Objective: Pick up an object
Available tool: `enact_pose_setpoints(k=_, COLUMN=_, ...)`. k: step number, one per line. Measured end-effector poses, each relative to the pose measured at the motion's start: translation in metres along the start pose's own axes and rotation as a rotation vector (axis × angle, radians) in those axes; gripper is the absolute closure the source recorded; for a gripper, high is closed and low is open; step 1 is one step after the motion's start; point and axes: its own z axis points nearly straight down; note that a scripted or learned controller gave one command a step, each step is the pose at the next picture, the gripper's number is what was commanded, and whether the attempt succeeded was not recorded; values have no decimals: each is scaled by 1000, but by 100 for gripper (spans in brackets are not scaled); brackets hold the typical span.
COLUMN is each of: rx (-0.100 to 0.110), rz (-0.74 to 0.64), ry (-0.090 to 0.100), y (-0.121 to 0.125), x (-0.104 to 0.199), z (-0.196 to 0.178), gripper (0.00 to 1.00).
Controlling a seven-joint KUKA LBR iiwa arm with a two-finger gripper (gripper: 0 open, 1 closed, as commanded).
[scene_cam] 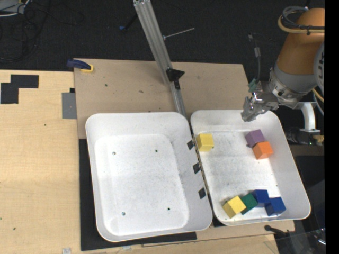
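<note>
Grey gripper (253,111) above right bin's (296,187) far rim, grip state unclear — purple block (255,137) just below

Arm (299,52) angled downward, pincer (253,111) lowered

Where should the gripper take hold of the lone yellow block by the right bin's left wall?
Probably from straight above, fingers closing on the near and far side faces of the yellow block. Its left face sits close against the wall of the right bin, leaving little room there, while the other sides are open.
</note>
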Motion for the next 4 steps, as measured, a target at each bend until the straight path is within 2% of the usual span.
enact_pose_setpoints(k=1, rx=3, rz=1, ry=1, y=-24, x=53, z=13, gripper=100)
enact_pose_setpoints(k=3, rx=3, rz=-1, ry=0, y=-53, x=159, z=21, gripper=100)
enact_pose_setpoints(k=4, rx=4, rz=1, ry=-1, y=-78, x=200, z=31, gripper=100)
